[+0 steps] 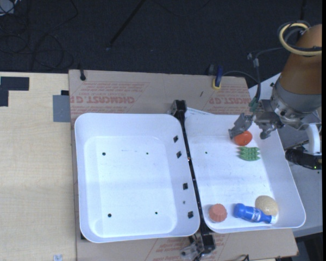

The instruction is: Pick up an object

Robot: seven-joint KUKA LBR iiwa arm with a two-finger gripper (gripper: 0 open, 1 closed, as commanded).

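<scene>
The gripper (253, 125) hovers, fingers apart, just over the small orange ball (243, 139) in the right bin (285, 173) — it looks light, smooth, maybe slippery, best pinched across its middle.

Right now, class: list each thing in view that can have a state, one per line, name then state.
gripper: hovering over the right bin's far end, by the orange-red object
orange-red object: lying in the right bin
green object: lying in bin
blue bottle: on its side
pink round object: resting near front wall
beige ball: resting beside bottle
</scene>
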